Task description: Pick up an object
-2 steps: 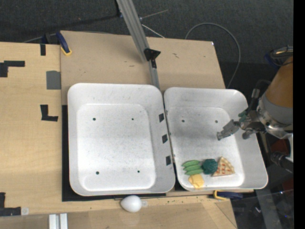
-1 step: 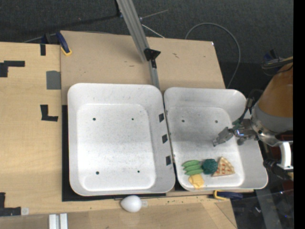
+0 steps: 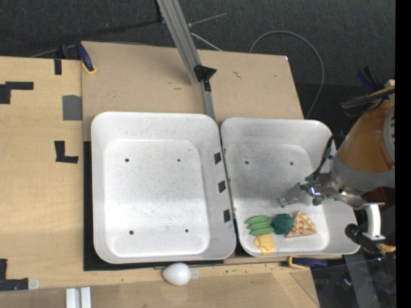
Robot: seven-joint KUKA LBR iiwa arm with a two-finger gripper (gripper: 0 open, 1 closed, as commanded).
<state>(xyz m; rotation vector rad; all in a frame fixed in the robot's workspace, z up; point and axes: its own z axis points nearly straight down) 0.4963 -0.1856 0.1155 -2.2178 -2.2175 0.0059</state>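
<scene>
The wooden bench (image 3: 148, 82) carries two white bins, left (image 3: 154, 124) and right (image 3: 273, 128), side by side. A white egg-shaped object (image 3: 176, 274) lies at its front edge.

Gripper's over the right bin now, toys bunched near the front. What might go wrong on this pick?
The green toy, dark green piece, pizza slice and yellow piece sit touching, so the gripper may nudge or catch two. They also lie near the right bin front wall, which could block a finger.
</scene>
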